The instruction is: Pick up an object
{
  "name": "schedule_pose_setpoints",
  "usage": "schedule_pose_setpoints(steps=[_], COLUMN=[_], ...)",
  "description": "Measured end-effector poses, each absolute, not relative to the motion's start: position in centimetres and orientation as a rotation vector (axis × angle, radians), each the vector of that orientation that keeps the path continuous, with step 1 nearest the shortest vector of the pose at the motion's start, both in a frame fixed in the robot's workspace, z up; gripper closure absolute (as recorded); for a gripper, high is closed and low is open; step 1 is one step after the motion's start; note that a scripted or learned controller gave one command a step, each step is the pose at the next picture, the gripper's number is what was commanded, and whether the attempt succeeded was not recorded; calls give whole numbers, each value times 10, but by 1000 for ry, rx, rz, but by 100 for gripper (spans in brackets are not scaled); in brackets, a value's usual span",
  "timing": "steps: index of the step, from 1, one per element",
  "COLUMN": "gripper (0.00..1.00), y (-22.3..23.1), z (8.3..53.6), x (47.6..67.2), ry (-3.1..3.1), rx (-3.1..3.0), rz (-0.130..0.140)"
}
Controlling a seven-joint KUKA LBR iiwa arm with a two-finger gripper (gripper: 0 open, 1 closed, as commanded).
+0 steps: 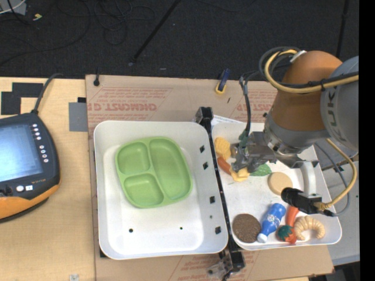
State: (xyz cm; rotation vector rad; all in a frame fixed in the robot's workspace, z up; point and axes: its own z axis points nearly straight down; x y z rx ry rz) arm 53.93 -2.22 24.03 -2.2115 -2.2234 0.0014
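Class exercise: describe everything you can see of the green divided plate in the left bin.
The green plate looks like smooth light-green plastic, a rounded rectangle with three compartments: two on one side, one longer on the other. It lies flat, right way up, turned slightly askew, on the floor of the left white bin. Only the bin floor touches it.

A teach pendant (23, 157) lies at the left edge of the frame on the tan counter (58, 233), its screen lit pale blue, its body black with an orange underside. A cable runs from it toward the upper right. A cardboard sheet (146, 101) with red print covers the counter's middle; a blue and yellow clamp (222, 82) sits on its upper edge. On the cardboard rests the left white bin (152, 242), which holds a green divided plate (153, 171) with three compartments, lying flat, somewhat left of the bin's centre. Black cables (70, 16) trail over the dark floor across the top of the frame.
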Motion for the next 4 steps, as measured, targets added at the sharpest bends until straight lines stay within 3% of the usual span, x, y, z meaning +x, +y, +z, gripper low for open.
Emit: schedule_pose_setpoints(steps=[2,4], gripper=[100,100], y=[65,55], z=[229,218], x=[524,529], ry=[-2221,-2221], rx=[-2216,-2218], rz=[5,5])
